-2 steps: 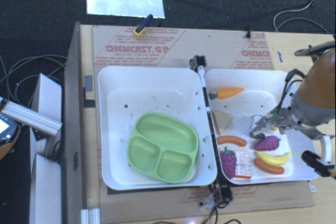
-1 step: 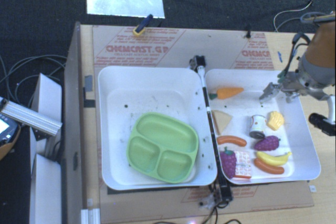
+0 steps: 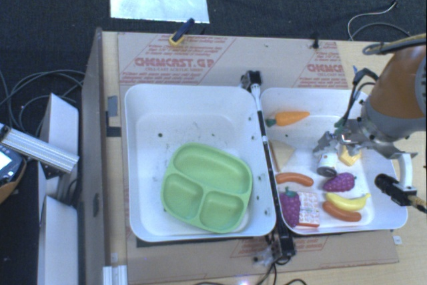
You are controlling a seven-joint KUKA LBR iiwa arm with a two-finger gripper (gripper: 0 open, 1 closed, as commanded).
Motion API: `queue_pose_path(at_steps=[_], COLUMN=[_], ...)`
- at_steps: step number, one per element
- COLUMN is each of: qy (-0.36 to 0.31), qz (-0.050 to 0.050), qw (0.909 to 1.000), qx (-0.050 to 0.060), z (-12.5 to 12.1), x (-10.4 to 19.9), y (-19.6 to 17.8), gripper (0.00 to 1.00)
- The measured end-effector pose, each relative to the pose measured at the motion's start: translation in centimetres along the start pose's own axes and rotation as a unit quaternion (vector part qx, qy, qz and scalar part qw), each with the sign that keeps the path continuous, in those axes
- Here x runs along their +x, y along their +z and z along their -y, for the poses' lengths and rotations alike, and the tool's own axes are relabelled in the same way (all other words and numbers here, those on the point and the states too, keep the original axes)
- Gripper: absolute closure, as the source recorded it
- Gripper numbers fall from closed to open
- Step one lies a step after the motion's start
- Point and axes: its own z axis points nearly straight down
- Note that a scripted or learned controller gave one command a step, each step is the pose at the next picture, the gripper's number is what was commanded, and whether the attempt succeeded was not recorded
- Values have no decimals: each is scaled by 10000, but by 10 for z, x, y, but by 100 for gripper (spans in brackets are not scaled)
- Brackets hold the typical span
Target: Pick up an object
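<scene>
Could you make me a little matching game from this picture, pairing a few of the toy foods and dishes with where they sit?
Things:
1. green divided plate
2. carrot
3. banana
4. purple grapes

Places:
A. far end of the right bin, near the divider
B. just above the banana
C. left bin
D. near end of the right bin, above an orange sausage

Pairs: 1-C, 2-A, 3-D, 4-B

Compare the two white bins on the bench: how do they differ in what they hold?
The left bin holds one large thing, a green divided tray; the right bin holds many small toy foods, among them a carrot, a banana and purple grapes. The gripper hangs over the right bin, not the left bin. Both are shallow, white and roughly alike in size.
</scene>
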Motion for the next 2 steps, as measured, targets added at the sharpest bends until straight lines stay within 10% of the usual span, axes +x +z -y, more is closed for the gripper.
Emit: queue_pose_path(at_steps=[1,2], qy=[9,4], qz=[3,5], qw=[10000,10000], qx=[-3,-26], z=[39,38], x=[-2,-2], y=[63,52], gripper=[0,100])
